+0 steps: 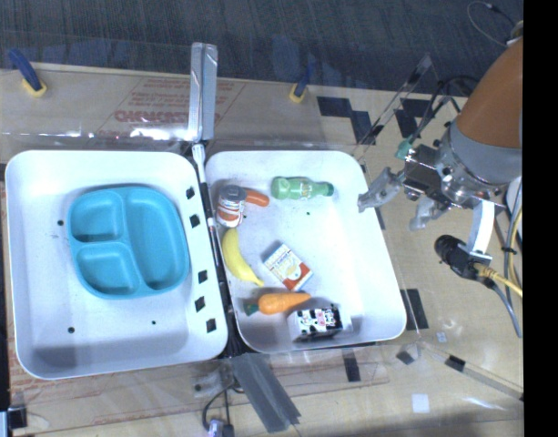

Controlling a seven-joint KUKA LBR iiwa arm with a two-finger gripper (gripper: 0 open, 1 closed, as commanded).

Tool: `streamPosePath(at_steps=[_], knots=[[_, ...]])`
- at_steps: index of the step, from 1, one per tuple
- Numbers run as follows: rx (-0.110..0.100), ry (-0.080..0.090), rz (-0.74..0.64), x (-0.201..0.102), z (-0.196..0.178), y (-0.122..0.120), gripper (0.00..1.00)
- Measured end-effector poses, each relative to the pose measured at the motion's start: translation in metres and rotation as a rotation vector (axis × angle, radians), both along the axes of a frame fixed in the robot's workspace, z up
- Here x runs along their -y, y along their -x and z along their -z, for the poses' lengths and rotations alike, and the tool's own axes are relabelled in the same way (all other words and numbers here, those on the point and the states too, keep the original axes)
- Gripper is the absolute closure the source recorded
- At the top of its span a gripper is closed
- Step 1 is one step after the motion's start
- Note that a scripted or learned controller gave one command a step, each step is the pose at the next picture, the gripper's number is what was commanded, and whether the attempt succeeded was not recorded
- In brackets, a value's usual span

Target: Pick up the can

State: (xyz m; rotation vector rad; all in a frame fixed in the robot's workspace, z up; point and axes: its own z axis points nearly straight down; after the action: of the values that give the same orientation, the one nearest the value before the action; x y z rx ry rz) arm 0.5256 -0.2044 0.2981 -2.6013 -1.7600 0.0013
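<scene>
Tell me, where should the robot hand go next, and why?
Probably move across the right bin until it is above the can. The gripper is at that bin's outer edge, open and holding nothing, while the can stands by the wall nearest the other bin, a small carrot beside it.

We see a robotics lab: a grey-and-orange arm point(492, 98) reaches in over a pale desk point(461, 326) with blue clamps point(29, 73) on its far edge, black tape marks point(339, 107) stuck across its top, two shallow white bins point(42, 321) side by side, and dark carpet point(260, 7) beyond the far edge.
</scene>
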Motion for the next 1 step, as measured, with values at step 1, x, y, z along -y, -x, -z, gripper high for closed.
streamPosePath(at_steps=[1], knots=[[-0.003,-0.001,-0.021,-0.0139,0.1362,0.0307,0.0]])
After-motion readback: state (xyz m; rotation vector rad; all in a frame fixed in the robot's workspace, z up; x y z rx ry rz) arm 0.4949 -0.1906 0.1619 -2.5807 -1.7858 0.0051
